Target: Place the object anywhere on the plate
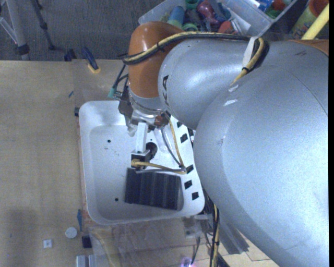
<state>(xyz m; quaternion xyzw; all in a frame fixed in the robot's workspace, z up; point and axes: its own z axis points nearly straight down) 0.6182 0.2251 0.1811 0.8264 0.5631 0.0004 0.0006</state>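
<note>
A white bin point(94, 156) lies at the left-centre of the camera view. A black ribbed rectangular block point(152, 190) rests flat on its floor near the front wall. My gripper point(142, 126) hangs over the middle of this bin, below the orange wrist band, a little behind and above the black block. The wrist hides its tips, and nothing shows as held. My large grey arm covers everything to the right.
Bare wooden bench point(36, 130) spreads to the left of the bin. A blue clamp point(93, 65) lies behind it. A clear box of colourful items point(209, 13) stands at the back. Small bits point(70, 232) sit near the front left corner.
</note>
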